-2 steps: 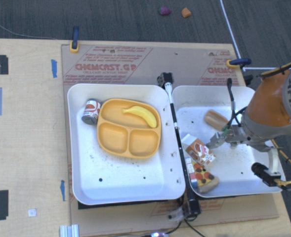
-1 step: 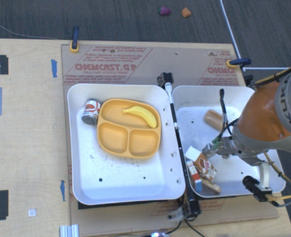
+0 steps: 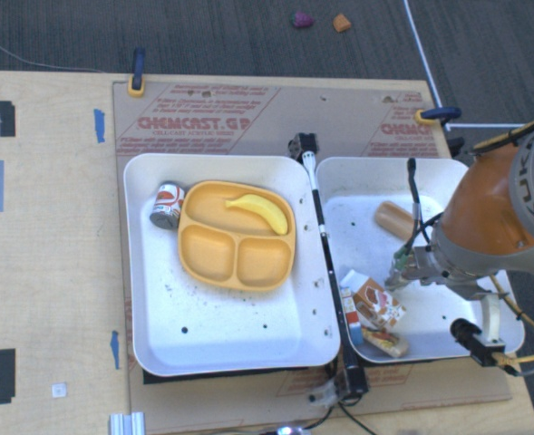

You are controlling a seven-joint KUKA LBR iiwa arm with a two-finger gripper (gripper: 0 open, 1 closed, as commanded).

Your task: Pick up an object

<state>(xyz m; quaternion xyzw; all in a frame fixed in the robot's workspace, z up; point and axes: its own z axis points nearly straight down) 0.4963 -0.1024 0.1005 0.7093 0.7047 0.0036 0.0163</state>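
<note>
**Arm low over the right bin, snack packets closest**

Arm (image 3: pixel 498 211) first: I've got it reaching in across the right bin's (image 3: pixel 362 175) far-right side, the orange band filling that corner, wrist angled down toward the middle of the bin floor. The gripper (image 3: pixel 410 270) sits just above and to the right of the packets; from this slant I cannot tell how the jaws are set, and I see nothing between them.

Left bin (image 3: pixel 149 333) next: an orange divided plate (image 3: pixel 235 256) sits toward its far edge with a banana (image 3: pixel 259 211) in the big far compartment, and a small can (image 3: pixel 166 206) lies against the plate's left rim.

Back in the right bin: a tan cylinder (image 3: pixel 395 218) lies near the far edge, partly behind the cables. The crumpled snack packets (image 3: pixel 375 311) are piled against the near-left corner, hard by the wall between the bins.

My worry from here: those packets look thin and slippery, so I'd expect a pinch to skid off or catch only a corner. They're also tight to the bin wall, so a finger could land on the rim. The dangling cables could snag the cylinder.
</note>
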